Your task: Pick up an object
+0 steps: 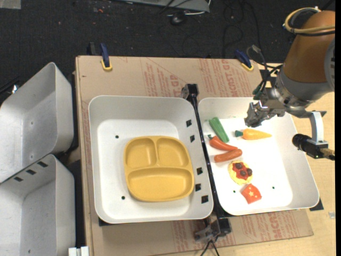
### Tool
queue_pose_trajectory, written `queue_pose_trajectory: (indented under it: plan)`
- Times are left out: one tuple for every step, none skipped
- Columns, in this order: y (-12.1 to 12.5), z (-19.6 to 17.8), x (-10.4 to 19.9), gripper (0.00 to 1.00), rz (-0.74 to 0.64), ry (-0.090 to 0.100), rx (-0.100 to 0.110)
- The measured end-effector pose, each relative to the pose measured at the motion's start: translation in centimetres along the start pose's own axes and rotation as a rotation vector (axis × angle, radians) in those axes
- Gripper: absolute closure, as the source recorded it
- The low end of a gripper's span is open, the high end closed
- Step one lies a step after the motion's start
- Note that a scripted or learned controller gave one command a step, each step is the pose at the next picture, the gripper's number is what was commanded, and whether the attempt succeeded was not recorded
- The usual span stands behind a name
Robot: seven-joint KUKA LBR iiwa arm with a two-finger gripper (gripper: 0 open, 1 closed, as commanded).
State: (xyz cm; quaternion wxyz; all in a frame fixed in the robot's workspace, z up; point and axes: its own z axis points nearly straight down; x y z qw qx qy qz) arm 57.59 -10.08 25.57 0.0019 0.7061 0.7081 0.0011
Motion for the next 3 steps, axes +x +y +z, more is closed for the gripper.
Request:
queue_pose_trajectory:
  plan:
    - [-0.2,-0.2,5.8,1.00,-0.006,0.003,0.005]
    - [-1.4,1.4,10.3,1.00,-0.004,0.003,0.008]
    - [-1.3,1.4,15.7,1.00,-0.006,0.003,0.004]
